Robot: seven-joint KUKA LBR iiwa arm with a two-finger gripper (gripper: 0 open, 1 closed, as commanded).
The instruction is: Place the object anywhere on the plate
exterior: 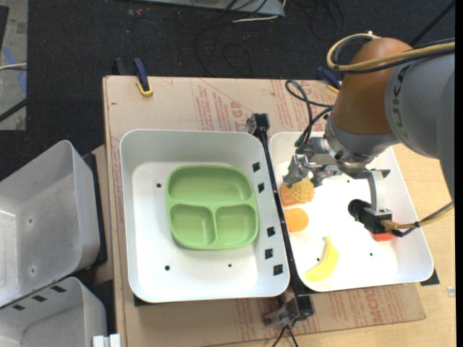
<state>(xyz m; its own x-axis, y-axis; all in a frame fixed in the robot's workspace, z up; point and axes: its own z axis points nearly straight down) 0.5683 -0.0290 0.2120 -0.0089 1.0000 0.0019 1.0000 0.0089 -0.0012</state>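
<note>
Brown board point(195, 96) covers the bench, with dark floor and loose cables point(239, 45) beyond its far edge, and two shallow white bins sit on it side by side. A grey arm point(423, 100) with an orange band point(369, 85) reaches in from the right of the view and hangs its pincer point(300, 170) over the near-left part of the right bin point(394, 262), close to the wall that the two bins share. Whether the pincer is open or closed cannot be made out, and it cannot be told whether it has hold of anything. Just below the pincer in the view, touching it or nearly so, lies a bumpy yellow fruit point(299, 192) on the floor of the right bin. An orange point(296, 220) rests just beyond that fruit, on the side away from the pincer, and a banana point(323, 260) lies further still, near the front of the same bin. Well to the left of the pincer, across the shared wall, the left bin point(137, 194) holds a green plate point(213, 186) with three compartments, lying flat in its middle with nothing on it. The bumpy yellow fruit is in the right bin, apart from the plate.
</note>
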